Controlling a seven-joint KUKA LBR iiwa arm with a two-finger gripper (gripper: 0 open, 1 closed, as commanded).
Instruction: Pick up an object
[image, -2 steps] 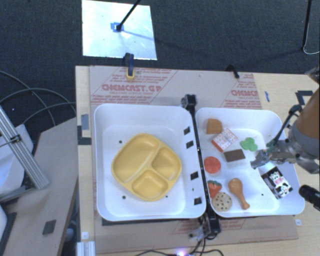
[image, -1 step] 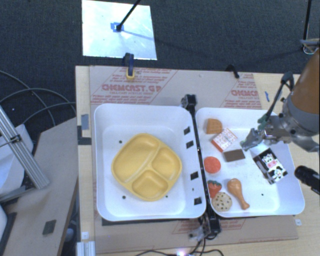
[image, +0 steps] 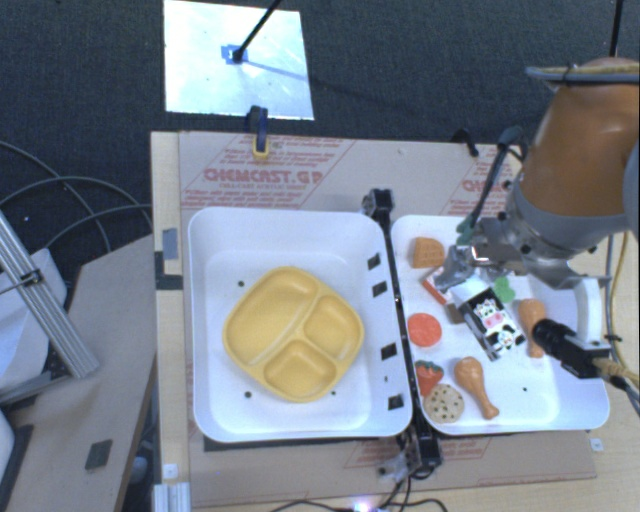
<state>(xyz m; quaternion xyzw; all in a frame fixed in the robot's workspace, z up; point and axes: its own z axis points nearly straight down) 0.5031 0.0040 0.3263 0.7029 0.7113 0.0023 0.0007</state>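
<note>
I'm at the reach step: gripper (image: 462, 268) low in the right bin (image: 580, 405) by the carton (image: 492, 322), finger state unclear, next needs a descent and a clean pinch.

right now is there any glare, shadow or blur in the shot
Camera view: glare washes out the shiny sheet on the floor at top; the arm is big, close and soft-edged; the yellow tray and toy food, like the drumstick, are evenly lit, with faint shadows.

Yellow tray (image: 291, 333), white bins (image: 300, 235), perhaps cow-patterned carton (image: 493, 320).
</note>
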